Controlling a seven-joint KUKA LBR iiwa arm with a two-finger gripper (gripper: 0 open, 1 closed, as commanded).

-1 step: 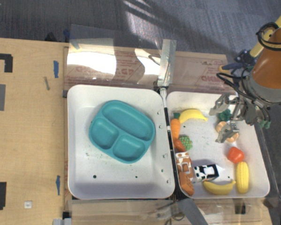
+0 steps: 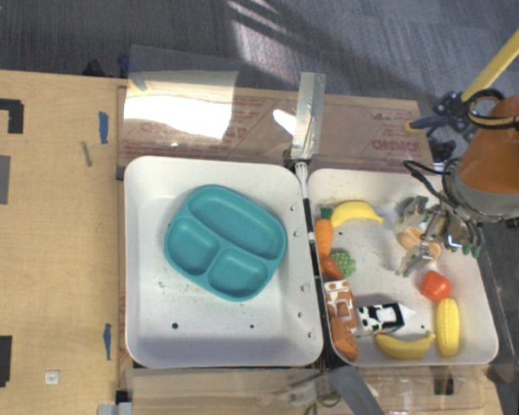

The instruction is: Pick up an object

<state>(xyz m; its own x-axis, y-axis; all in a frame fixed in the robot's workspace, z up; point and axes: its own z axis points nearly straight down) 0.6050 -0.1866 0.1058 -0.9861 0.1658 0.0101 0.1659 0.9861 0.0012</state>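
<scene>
My gripper (image 2: 424,241) hangs low over the upper right part of the right bin (image 2: 482,344), under the orange wrist band. A small tan object (image 2: 411,238) sits right against the gripper's left side; I cannot tell whether it is held. Just below the gripper lies a red tomato-like toy (image 2: 435,285), with a yellow corn cob (image 2: 447,326) under that. A yellow banana (image 2: 356,213) lies to the gripper's left.
The right bin also holds an orange carrot (image 2: 324,236), a green toy (image 2: 342,263), a brown-and-white box (image 2: 337,302), a black-and-white piece (image 2: 381,316) and a second banana (image 2: 404,344). A teal divided plate (image 2: 226,241) lies in the left bin (image 2: 149,327).
</scene>
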